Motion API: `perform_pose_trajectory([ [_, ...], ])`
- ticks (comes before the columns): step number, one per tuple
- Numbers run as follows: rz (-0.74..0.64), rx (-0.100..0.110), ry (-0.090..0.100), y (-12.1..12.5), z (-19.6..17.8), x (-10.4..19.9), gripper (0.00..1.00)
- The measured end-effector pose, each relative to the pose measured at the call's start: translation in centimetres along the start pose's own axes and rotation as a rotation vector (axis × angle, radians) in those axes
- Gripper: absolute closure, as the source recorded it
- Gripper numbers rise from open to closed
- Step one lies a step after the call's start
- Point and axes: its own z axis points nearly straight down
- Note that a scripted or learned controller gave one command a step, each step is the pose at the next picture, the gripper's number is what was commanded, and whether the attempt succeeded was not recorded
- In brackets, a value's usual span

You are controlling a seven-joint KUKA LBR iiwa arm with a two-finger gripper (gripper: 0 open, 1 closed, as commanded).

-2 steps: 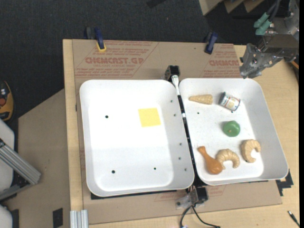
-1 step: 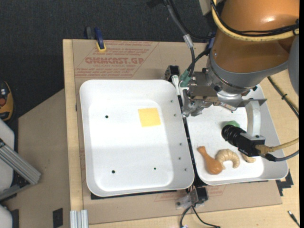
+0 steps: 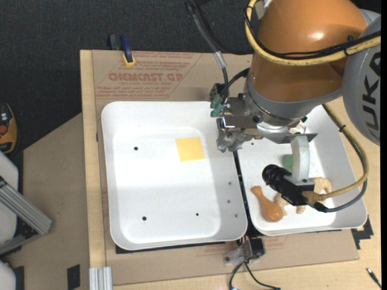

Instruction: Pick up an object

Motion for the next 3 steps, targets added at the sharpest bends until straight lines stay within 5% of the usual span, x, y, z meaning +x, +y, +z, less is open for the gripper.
perform_pose_trajectory([
  [2, 0.001, -0.008, 0.001, -0.1, -0.2, 5.1, 1.00],
  [3, -0.002, 0.004, -0.002, 1.5, 7.3, 10.8, 1.00],
])
